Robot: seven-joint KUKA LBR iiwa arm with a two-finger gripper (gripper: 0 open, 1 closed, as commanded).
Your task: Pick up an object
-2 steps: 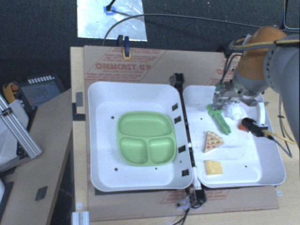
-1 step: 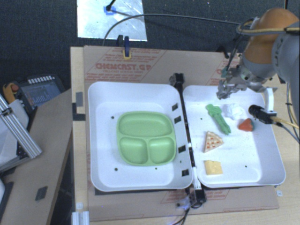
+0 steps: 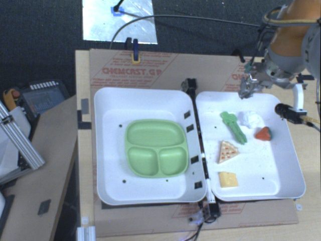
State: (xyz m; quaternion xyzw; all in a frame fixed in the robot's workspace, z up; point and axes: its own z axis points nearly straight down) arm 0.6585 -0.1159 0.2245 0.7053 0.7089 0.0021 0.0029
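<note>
Camera view: tool [image 3: 247, 92], grip state unclear, hangs above green toy [image 3: 234, 126] in right bin [image 3: 286, 185].

bins [image 3: 150, 97] – glossy white plastic | tray [image 3: 155, 148] – matt green plastic | bench [image 3: 165, 67] – printed brown cardboard

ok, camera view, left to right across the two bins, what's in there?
Left bin: green divided plate. Right bin: pizza slice, then strawberry. The green toy, cheese wedge and white lump overlap others in left-right position, so I left them out.
</note>
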